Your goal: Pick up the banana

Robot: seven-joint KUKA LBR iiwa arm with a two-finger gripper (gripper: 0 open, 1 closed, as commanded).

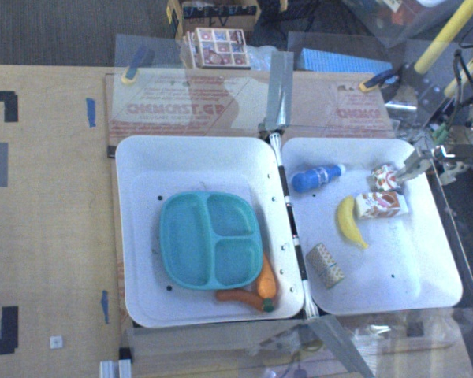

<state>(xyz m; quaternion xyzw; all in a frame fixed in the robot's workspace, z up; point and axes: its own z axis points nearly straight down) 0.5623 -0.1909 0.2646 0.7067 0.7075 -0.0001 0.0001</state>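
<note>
one carton touching banana

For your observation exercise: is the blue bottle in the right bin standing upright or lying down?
Lying down. The blue bottle rests on its side on the right bin floor, its white cap end pointing right.

Left bin has the divided tray mid-frame, carrot tucked at its lower right. Right bin: bottle upper left, banana center, carton touching its right, small box lower left.
</note>
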